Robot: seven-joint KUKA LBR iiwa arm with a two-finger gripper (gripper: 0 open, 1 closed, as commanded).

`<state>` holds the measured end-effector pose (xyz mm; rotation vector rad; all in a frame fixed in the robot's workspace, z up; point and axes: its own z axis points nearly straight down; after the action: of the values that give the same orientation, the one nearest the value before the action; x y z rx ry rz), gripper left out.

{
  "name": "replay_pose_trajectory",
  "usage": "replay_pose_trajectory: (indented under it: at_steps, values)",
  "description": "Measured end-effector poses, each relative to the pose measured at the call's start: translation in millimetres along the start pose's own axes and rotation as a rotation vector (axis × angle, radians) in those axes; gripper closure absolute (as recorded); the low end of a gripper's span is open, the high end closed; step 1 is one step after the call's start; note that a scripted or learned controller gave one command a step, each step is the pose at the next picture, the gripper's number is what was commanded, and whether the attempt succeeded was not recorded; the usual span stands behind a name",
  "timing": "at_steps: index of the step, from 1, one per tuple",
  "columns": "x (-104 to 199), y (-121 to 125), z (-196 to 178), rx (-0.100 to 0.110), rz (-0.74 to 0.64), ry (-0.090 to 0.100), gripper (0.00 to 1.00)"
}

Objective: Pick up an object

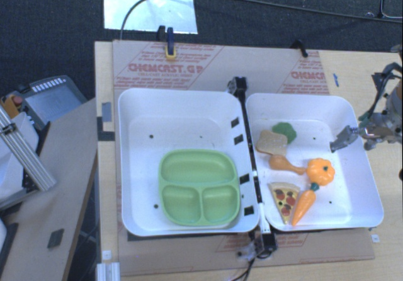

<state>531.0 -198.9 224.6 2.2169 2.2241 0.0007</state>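
Toy foods cluster in the right bin (362,166): an orange pumpkin (320,171) touching a carrot (303,206), with a pizza slice (284,200), bread slice (271,143), drumstick (286,164) and green piece (284,130) close by. The gripper (343,139) hangs over the bin's right side, grasping nothing; whether it is spread or closed cannot be told. Such crowding could cause a glancing, failed grab. A green divided plate (198,186) sits in the left bin (135,147).

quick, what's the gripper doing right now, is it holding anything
Gripper: above the right edge of the right bin, nothing seen between its fingers; open or closed cannot be told from this view.
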Motion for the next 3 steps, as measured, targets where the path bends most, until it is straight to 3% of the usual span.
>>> replay_pose_trajectory:
  at_steps: [3]
  values:
    - [-6, 8, 142, 0.002, 0.002, 0.001, 0.00]
